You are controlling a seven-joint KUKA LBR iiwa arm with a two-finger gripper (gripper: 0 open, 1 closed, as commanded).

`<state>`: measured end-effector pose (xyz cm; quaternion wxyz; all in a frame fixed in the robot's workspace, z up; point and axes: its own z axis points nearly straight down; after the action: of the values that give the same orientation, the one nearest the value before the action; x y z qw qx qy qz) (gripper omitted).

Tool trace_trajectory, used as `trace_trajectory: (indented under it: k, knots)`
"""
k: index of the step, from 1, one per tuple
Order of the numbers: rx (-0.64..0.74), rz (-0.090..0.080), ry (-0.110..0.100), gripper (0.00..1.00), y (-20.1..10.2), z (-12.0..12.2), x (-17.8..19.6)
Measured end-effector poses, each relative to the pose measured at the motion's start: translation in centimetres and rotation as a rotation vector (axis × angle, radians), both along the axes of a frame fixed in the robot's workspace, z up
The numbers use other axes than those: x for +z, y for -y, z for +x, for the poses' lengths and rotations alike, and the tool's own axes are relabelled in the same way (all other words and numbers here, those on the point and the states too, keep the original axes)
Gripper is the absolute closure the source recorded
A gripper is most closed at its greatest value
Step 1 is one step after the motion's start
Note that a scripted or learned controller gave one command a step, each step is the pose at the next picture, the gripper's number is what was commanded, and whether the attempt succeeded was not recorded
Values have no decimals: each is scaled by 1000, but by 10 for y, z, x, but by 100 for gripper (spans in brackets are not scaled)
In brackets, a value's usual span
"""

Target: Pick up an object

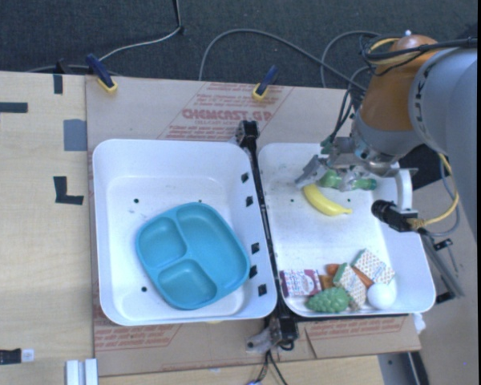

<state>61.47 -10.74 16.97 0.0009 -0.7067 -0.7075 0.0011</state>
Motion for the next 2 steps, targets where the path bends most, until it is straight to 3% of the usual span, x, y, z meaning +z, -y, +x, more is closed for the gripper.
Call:
trace_trajectory:
  k: [1, 2]
  knots:
    - [-1, 1, 0, 0, 29, 34, -84]
    - [1, -4, 3, 100, 30, 35, -74]
